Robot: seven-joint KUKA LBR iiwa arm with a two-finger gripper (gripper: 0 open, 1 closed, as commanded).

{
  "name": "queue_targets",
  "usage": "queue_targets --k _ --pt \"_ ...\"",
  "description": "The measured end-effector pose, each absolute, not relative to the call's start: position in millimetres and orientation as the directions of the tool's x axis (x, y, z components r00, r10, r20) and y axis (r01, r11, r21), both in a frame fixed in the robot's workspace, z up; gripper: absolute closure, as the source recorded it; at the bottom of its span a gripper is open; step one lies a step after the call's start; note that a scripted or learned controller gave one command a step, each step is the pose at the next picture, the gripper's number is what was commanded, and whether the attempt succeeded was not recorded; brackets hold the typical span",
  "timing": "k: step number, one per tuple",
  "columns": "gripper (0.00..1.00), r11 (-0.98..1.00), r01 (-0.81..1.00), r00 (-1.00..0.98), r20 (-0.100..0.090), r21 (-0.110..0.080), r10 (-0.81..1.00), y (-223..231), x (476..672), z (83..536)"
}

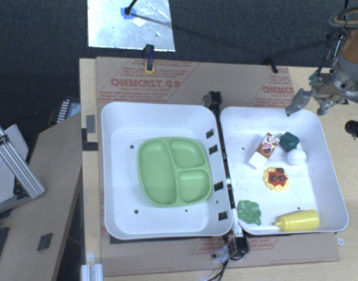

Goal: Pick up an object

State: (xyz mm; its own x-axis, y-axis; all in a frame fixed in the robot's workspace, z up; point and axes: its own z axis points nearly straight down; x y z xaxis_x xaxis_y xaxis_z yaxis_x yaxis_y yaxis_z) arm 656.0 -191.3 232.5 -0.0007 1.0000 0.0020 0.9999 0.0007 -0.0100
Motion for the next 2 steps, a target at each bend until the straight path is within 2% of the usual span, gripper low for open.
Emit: queue_targets --k 1,2 --pt "0.00 0.003 1.000 -0.003 -0.001 0.002 1.000 -191 658.5 240" --pt "0.00 0.006 1.000 -0.006 0.000 -0.001 1.000 -184 665.5 185"
